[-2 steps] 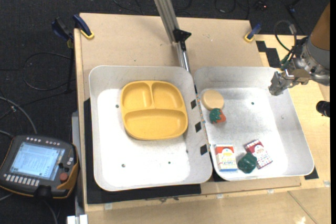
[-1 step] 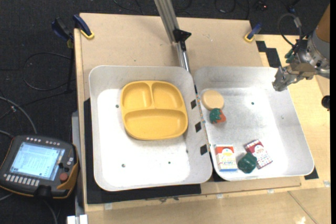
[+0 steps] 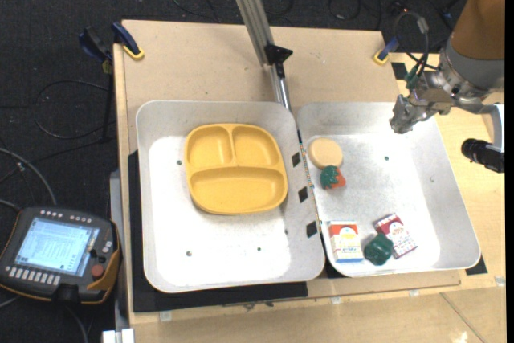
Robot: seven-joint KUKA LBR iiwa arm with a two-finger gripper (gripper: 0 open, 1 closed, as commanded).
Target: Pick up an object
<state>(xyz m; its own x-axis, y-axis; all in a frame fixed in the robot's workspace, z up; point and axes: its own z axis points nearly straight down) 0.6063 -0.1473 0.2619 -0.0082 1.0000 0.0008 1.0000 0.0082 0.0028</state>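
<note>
- Sitting outside the bench at the near left is one handheld control pendant (image 3: 56, 253) with a lit screen, on the dark floor.
- Two shallow white bins lie side by side on the bench: the left bin (image 3: 161, 253) and the right bin (image 3: 450, 197).
- One yellow divided plate (image 3: 235, 169) with three compartments rests in the left bin, toward its far half.
- Five small things lie in the right bin, all loose on its floor:
  - one round tan disc (image 3: 325, 152) near the bin's left wall;
  - one small green-and-red piece (image 3: 332, 177) just beside the disc, on its near side — too small to make out further;
  - one white and orange carton (image 3: 344, 242) at the near left;
  - one dark green lump (image 3: 377, 251) just right of the carton;
  - one red and white packet (image 3: 396, 234), tilted, touching or nearly touching the lump.
- One arm (image 3: 482, 20) reaches in from the right, bent down at the wrist, partly cut off by the picture's edge.
- The gripper (image 3: 400, 123) hangs at the far part of the right bin, well apart from all five things — its tip is a dark blur, so I cannot tell how wide it stands, and nothing shows in it.
</note>
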